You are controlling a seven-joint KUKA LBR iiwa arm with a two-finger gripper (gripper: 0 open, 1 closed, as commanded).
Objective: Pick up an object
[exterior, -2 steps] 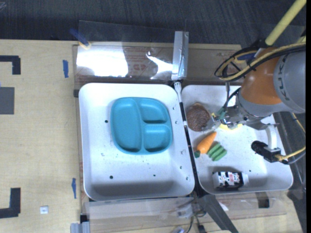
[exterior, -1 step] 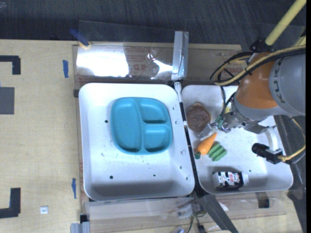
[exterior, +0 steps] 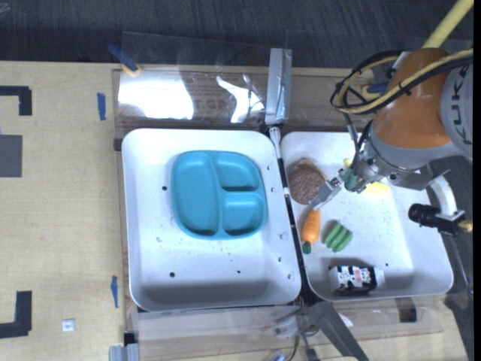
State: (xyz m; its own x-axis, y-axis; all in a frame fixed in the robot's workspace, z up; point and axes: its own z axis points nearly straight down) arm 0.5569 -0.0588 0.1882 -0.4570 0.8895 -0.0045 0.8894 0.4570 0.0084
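In the right bin [exterior: 421, 277] lie a brown round cookie-like object [exterior: 304, 180], an orange carrot [exterior: 310, 226], a green ridged piece [exterior: 337, 236], a black and white item [exterior: 353, 277] near the front, and a yellow piece [exterior: 376, 189] partly hidden under the arm. My gripper [exterior: 328, 192] hangs low over the bin, just right of the brown object and above the carrot. Nothing shows between its fingers.
The left bin [exterior: 146, 262] holds a blue divided plate [exterior: 219, 194]. A clear plastic panel [exterior: 188, 92] stands behind the bins. Cables and the orange wrist band [exterior: 413, 104] crowd the right bin's back right corner.
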